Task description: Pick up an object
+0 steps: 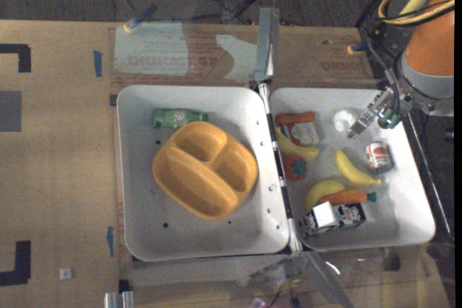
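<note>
Orange banding marks the arm where we see it enter at the right, and below it the gripper (363, 122) hangs over the upper right part of the right bin (413, 227). We cannot tell how wide the claw stands; the metal at its tip is too small and blurred to read. We see nothing held in it. Its tip lies just beside a pale, roundish object (344, 119) near the bin's top edge, and whether the two touch we cannot say.

Below the claw and slightly right sits a small can (377, 156) with a red and white label, apart from the tip. A yellow banana (354, 170) lies just left of the can, tilted. A second banana (296, 147) lies along the left side of the same bin, below a red and white packet (299, 128) and above a red strawberry-like toy (295, 168). Toward the bin's front we see a third yellow piece (322, 191), an orange carrot (345, 196) touching it, and a black and white carton (334, 216) just under both.

In the left bin (137, 227) a yellow divided plate (205, 169) sits near the middle, with a green bottle (178, 117) lying on its side just above it.
</note>
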Robot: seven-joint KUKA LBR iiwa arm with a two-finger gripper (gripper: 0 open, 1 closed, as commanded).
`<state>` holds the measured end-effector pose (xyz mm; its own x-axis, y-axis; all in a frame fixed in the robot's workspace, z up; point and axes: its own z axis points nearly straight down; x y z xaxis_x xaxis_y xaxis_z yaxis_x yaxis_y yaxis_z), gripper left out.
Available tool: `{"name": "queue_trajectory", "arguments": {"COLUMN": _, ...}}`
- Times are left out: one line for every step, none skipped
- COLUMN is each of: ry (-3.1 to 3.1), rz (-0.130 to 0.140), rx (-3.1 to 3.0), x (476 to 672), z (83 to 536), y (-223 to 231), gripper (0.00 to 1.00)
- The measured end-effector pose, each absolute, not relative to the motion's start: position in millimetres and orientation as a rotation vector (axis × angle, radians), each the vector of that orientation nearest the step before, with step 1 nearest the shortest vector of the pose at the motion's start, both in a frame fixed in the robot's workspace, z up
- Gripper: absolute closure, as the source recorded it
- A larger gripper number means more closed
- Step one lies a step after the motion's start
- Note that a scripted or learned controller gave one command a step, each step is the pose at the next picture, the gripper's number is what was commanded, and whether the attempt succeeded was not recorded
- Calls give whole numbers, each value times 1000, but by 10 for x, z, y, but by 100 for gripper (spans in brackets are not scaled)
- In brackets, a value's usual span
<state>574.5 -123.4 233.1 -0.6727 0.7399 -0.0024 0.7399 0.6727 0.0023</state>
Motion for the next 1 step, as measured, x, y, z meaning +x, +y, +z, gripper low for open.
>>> {"name": "queue_trajectory", "arguments": {"ry": 2588, "rz": 2, "rx": 1774, "x": 6112, "z": 2305, "y": -863, "gripper": 100}}
